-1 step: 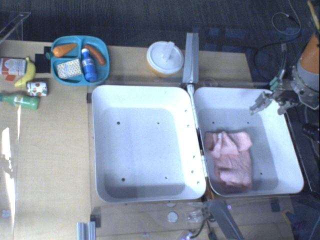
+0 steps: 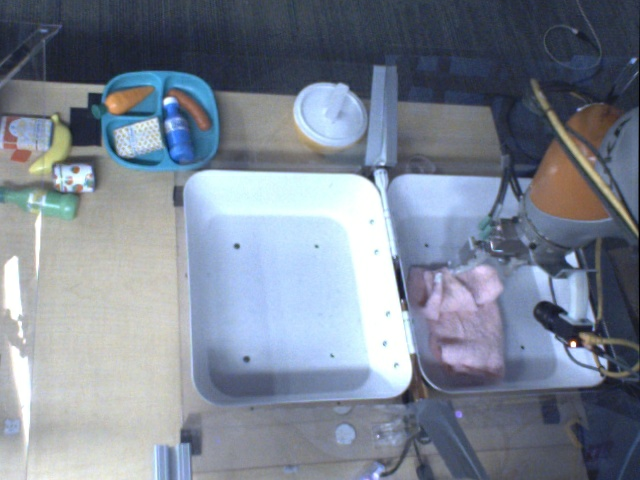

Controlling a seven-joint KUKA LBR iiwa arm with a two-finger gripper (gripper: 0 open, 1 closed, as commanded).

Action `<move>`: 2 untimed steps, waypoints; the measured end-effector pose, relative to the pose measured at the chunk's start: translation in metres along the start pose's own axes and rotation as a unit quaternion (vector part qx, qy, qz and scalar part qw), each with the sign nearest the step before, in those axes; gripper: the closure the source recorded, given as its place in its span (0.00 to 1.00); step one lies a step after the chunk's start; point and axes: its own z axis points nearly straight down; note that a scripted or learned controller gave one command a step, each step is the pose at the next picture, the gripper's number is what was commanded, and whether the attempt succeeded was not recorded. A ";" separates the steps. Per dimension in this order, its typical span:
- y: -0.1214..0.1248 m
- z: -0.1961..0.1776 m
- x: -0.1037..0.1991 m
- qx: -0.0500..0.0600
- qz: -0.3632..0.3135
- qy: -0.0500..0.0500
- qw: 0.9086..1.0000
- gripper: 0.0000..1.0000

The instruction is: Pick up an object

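Can't tell how the gripper is set, so we'd drop straight onto the pink cloth bunched in the right bin and pinch a thick fold.

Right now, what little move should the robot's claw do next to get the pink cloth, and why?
Probably dip straight down a little. The claw sits at the top edge of the crumpled pink cloth in the right bin, so a short drop should put it onto the cloth.
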 end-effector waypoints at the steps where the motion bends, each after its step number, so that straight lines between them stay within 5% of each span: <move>1: -0.008 0.032 -0.029 -0.008 -0.011 0.000 1.000 0.00; 2: -0.005 0.020 -0.027 -0.012 -0.012 0.001 1.000 1.00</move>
